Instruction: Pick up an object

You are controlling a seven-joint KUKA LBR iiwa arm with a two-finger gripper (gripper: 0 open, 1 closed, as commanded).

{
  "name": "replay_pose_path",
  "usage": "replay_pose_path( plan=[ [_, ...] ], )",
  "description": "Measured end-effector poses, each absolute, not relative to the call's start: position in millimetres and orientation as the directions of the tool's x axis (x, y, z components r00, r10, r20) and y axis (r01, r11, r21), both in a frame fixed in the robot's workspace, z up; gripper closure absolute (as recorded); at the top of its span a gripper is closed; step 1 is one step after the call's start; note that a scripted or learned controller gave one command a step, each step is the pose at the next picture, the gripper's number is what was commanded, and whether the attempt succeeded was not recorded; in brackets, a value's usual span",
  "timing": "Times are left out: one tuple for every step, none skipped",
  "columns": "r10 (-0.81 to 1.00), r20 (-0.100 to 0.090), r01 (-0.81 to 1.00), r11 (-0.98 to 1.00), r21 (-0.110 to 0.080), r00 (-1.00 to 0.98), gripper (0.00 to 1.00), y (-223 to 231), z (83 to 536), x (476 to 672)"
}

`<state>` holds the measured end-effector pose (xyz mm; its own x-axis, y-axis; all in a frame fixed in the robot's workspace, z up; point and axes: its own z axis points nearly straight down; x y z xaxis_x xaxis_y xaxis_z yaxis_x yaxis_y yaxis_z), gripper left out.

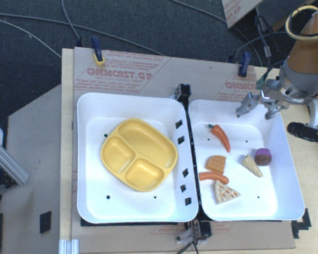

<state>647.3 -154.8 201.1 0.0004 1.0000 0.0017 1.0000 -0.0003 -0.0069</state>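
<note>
Two shallow white bins sit side by side on the worktop [124, 73], with a black divider strip [185, 152] between them. The left bin [87, 157] holds a yellow sectioned tray [139, 153], lying near the bin's centre with its three compartments facing up.

The right bin [284, 185] holds six small food pieces. An orange-red chilli pepper [221, 136] lies toward the far edge, left of centre. A waffle-textured piece [216, 163] lies nearer the middle, with a sausage [213, 177] just beside it on the near side. A triangular pizza slice [226, 194] lies close to the near edge, just beside the sausage. A pale wedge [251, 165] lies toward the right edge, and a purple rounded piece [263, 155] is touching or almost touching it on the far side.

The gripper [260, 107] is over the far right corner of the right bin, at its rim. Its two fingers are spread apart, pointing down, and nothing is between them. All six pieces lie apart from the gripper; the purple piece and the chilli pepper are the nearest.
</note>
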Motion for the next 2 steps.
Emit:
replay_pose_path(
  plan=[
    [1.000,0.002,1.000,0.000,-0.006,0.000,0.00,-160,140,644.6],
    [1.000,0.001,1.000,0.000,-0.006,0.000,0.00,-159,87,644.0]
  ],
)
